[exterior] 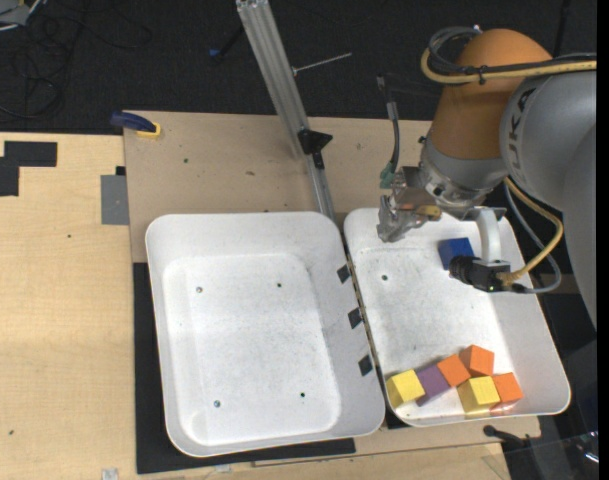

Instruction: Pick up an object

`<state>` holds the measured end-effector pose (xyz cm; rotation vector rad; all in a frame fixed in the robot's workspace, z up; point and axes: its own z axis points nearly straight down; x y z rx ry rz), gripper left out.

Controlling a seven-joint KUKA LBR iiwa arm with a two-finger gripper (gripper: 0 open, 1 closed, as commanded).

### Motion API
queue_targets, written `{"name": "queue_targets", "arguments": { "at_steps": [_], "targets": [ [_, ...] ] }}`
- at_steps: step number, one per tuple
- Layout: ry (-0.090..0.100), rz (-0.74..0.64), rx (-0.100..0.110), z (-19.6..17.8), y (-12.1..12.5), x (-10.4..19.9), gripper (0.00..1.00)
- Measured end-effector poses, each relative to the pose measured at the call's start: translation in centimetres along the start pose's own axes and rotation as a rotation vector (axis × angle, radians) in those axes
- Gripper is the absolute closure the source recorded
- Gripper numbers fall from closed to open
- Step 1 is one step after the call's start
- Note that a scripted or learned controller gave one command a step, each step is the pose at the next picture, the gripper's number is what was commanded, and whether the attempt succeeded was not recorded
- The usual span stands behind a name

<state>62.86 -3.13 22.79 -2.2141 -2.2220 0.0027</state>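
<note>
My gripper hangs over the far left corner of the right bin, its fingers pointing down above bare bin floor. Nothing shows between them. A blue block lies a short way to its right, near the bin's far wall. At the bin's near edge a cluster of small blocks sits together: a yellow one, a purple one, an orange one, another orange one, a second yellow one and an orange one.
The left bin stands beside the right one, with black clips along the shared rim. A slanted metal rail rises behind the bins. The arm's grey and orange body fills the upper right.
</note>
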Motion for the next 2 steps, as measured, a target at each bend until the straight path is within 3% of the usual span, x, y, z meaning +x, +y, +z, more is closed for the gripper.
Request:
{"name": "queue_targets", "arguments": {
  "at_steps": [2],
  "targets": [
    [0.000,-0.001,-0.004,-0.9,3.1,11.3,1.00]
  ]
}}
